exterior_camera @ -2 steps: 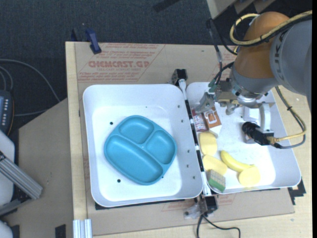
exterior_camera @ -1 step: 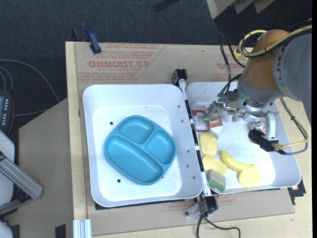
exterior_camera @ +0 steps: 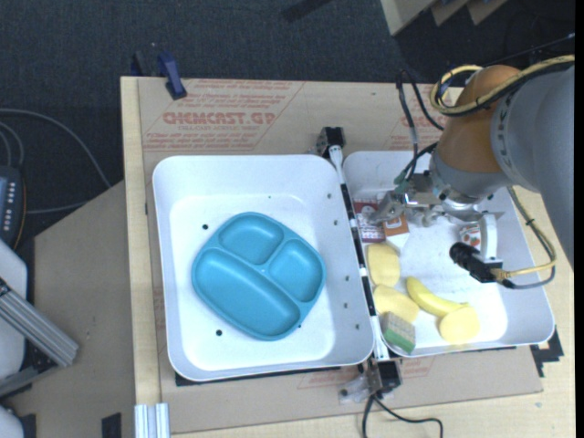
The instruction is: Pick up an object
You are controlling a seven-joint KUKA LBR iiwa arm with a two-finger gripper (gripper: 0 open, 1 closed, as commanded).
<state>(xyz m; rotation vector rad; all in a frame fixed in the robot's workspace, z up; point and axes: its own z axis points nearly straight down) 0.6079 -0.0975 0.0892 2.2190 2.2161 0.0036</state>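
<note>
My gripper [exterior_camera: 399, 210] hangs low over the back left part of the right bin [exterior_camera: 520, 322], reaching in from the right under the orange wrist band. Just left of it, by the bin's wall, lies a small red and white packet [exterior_camera: 369, 224]. In front of it are several yellow things: a pale yellow lump [exterior_camera: 383, 263], another below it [exterior_camera: 396, 303], a banana [exterior_camera: 431, 296] and a round yellow piece [exterior_camera: 459, 324]. A sponge with a green face [exterior_camera: 400, 333] rests at the front left corner. Nothing shows as held.
The left bin [exterior_camera: 182, 199] holds a blue divided plate [exterior_camera: 258, 274] in its middle. A black part with cables [exterior_camera: 474, 263] juts from the arm over the right bin. A blue clip [exterior_camera: 171, 75] lies on the bench's back left corner.
</note>
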